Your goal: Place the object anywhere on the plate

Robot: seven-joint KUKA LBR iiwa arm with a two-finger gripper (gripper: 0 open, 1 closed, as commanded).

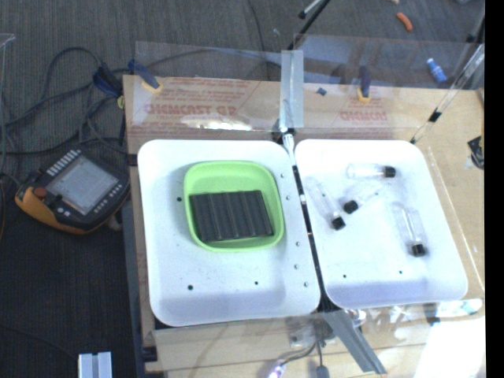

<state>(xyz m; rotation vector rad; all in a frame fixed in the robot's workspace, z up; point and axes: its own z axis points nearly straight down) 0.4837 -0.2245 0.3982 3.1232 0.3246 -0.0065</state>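
As I stand over the bench, left bin (157, 290): white and shallow, touching the right bin along the middle seam.
Plate (200, 181): lime green with rounded corners, sitting in the far half of the left bin.
Dark slab (231, 216): a ribbed, near-black rectangle lying flat on the plate, inside its rim. It is the one thing on the plate, but what it is made of is hard to judge.
Right bin (370, 286): white, with its near right corner cut across by a pale blurred shape (465, 353) at the frame's edge.
Clear tubes: four, all in the right bin and well apart from the plate. Their bodies almost vanish against the white, and it's the black caps that give them away.
Tube one (366, 172): lies crosswise near the far wall.
Tube two (358, 201): short, in the middle.
Tube three (321, 201): close to the seam, its body barely readable.
Tube four (411, 228): lies lengthwise towards the right wall.
Gripper: I cannot tell whether it is open or closed.
Writing: red print on the clear sheet (189, 110) behind the bins looks like "CHEMCAST GP". A second red print (364, 116) is too smeared to read.
Pendant (75, 191): orange and grey, on the floor to the left, its screen unreadable.
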